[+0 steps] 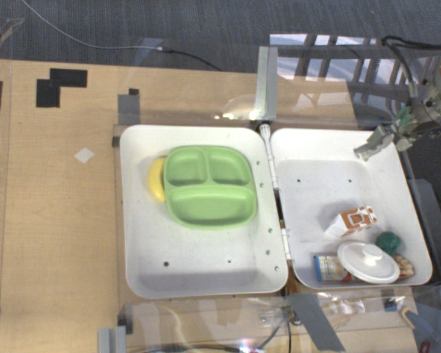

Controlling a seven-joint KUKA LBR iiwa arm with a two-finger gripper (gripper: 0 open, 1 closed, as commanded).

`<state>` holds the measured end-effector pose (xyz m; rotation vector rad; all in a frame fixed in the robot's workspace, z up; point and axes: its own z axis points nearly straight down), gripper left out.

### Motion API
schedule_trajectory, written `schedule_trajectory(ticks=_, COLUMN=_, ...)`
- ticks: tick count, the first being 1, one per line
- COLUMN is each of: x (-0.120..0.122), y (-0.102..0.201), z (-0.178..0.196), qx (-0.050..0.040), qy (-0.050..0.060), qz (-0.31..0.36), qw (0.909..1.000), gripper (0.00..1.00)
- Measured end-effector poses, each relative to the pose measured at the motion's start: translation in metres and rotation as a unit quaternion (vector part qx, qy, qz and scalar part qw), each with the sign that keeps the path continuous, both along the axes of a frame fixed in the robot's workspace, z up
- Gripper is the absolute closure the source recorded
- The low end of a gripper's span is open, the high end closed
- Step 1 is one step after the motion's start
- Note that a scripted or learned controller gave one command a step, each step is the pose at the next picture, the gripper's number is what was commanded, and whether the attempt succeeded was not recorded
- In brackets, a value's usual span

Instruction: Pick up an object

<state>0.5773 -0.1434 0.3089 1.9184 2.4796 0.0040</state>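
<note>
Jaws (373, 147): at far right edge of the right bin (316, 197), above its upper corner; cannot tell if spread or pressed together. Nothing visible between them.

Right bin, near lower corner, well apart from jaws: white lid-like dish (367, 262), small can (328, 268) just left of it, orange-and-white carton (353, 220) above, dark green object (388, 241) to its right.

Left bin (198, 271): green divided plate (209, 185) with yellow piece (156, 180) touching its left edge.

Both bins on the wooden bench (51, 219).
</note>
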Motion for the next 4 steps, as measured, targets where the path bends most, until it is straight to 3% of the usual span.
schedule_trajectory(ticks=1, x=-0.030, y=-0.056, z=-0.080, qx=0.0001, qy=0.001, qz=0.003, qw=1.0000, gripper=0.00)
schedule_trajectory(ticks=2, x=-0.066, y=-0.061, z=-0.092, qx=0.0005, qy=0.001, qz=-0.028, qw=0.9996, gripper=0.00)
schedule_trajectory(ticks=3, x=0.013, y=-0.061, z=-0.159, qx=0.0007, qy=0.001, qz=-0.056, qw=0.9984, gripper=0.00)
schedule_trajectory(ticks=4, x=-0.024, y=-0.062, z=-0.222, qx=0.0005, qy=-0.001, qz=-0.064, qw=0.9979, gripper=0.00)
